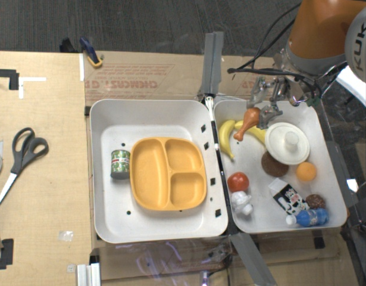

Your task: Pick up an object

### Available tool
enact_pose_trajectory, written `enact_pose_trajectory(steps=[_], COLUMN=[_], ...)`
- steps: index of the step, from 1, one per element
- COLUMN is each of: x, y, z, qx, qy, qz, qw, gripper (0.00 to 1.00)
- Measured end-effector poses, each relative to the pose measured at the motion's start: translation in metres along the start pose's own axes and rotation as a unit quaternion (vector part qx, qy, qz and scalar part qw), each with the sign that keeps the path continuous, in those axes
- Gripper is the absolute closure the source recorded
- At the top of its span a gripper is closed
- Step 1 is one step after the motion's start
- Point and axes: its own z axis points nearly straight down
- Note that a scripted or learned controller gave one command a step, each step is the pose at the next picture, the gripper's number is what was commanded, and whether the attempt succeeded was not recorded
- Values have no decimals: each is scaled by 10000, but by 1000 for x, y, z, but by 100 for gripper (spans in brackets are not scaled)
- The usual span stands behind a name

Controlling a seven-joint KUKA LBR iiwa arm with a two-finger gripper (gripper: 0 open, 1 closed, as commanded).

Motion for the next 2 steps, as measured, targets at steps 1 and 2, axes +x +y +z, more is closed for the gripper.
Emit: enact_pose_trajectory(steps=[1, 2], x=[20, -1], y=[-25, 7], z=[124, 29], qx=[0, -3], qy=[9, 0], qz=[-551, -750], qw=[9985, 9972], gripper=[100, 100])
